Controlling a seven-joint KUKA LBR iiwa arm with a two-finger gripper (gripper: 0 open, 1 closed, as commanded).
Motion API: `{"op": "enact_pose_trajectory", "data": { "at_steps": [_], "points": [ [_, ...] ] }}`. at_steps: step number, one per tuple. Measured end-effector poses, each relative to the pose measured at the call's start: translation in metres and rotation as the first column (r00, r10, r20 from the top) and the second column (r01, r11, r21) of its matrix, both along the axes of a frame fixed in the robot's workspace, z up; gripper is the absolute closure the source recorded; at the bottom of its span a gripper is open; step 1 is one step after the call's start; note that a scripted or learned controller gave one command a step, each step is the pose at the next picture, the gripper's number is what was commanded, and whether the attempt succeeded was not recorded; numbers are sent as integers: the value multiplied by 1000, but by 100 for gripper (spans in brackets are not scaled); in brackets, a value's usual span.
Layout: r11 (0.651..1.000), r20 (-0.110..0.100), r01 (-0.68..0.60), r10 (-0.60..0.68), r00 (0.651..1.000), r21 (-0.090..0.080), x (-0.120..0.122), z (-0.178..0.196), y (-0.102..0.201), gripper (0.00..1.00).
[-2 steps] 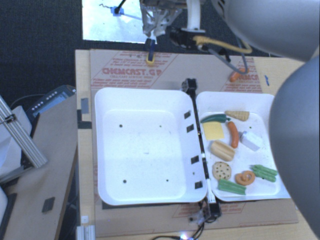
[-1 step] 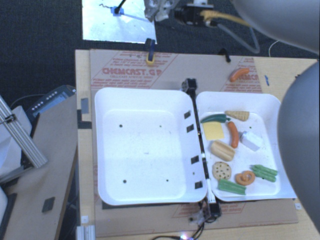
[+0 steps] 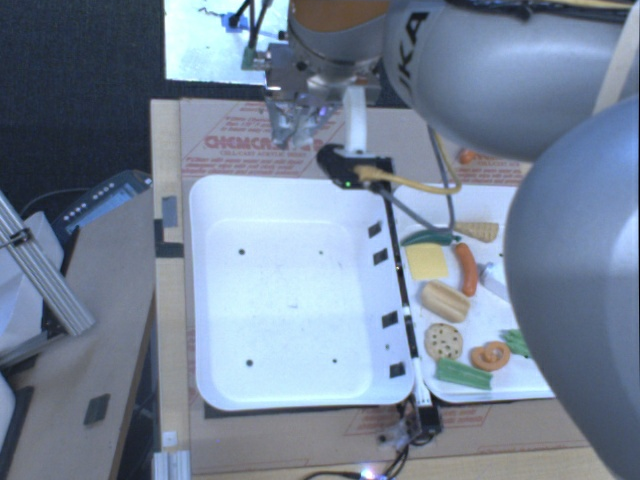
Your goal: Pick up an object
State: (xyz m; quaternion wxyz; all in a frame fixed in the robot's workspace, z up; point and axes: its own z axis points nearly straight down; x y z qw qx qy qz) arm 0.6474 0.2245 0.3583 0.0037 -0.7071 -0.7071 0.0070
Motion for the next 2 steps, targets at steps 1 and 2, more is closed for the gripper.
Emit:
{"op": "enact_pose_trajectory", "data": {
  "at_steps": [1, 2],
  "points": [
    [1000, -1, 1, -1, 1000, 0, -45, -157, -28, 100],
    [1000, 33, -5, 4, 999, 9, 25, -32, -17, 100]
  ]
}}
